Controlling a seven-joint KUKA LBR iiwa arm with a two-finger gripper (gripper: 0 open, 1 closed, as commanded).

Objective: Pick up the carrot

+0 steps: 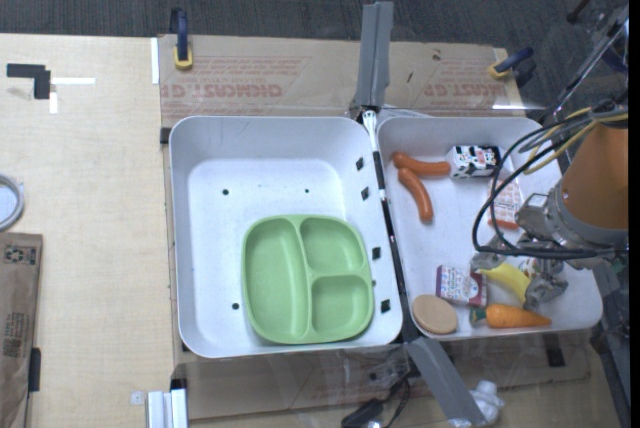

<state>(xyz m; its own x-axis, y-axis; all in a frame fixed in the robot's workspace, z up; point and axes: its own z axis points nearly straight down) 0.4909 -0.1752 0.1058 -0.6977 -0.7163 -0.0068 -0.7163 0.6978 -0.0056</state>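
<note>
So the carrot point(517, 318) lies just below the gripper point(545, 284), slightly toward its left, long axis running crossways under it. Can't tell how wide the gripper's set.

The left bin point(190, 216) holds a green divided plate point(308, 278). In the right bin point(570, 316), the carrot point(515, 318) lies at the near edge beside a round cookie point(435, 314), with two sausages point(418, 181) farther back. The gripper point(528, 268) hangs just above the carrot.
</note>
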